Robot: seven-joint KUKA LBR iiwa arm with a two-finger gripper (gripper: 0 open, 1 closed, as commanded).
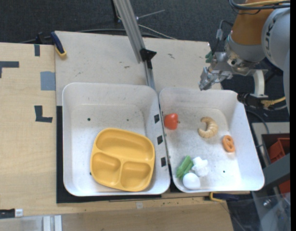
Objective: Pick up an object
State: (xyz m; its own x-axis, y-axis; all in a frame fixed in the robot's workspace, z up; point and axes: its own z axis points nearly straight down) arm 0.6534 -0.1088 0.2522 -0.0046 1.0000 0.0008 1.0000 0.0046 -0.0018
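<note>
The gripper hangs over the right bin's far rim, its jaws' spread unclear, with the croissant nearest, lying toward the camera.

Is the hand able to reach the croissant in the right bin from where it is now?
Probably yes. The hand hangs over the far rim of the right bin, and the croissant lies in the open below it, apart from the tomato and the small orange piece. Nothing lies over it.
</note>
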